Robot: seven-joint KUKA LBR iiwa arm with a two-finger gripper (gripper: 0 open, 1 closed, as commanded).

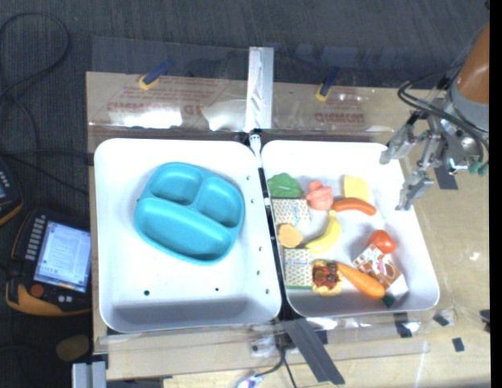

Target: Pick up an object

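Orange band; grey metal pincer (407, 178); black cables.

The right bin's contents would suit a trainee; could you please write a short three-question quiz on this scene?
1. True or false: the blue divided plate lies in the left bin.
2. What lies nearest the right bin's front right corner? A) banana B) carrot C) green leaf
3. Fill in: the claw hangs over the right bin's ____ rim.

Key: 1 true; 2 B; 3 right.
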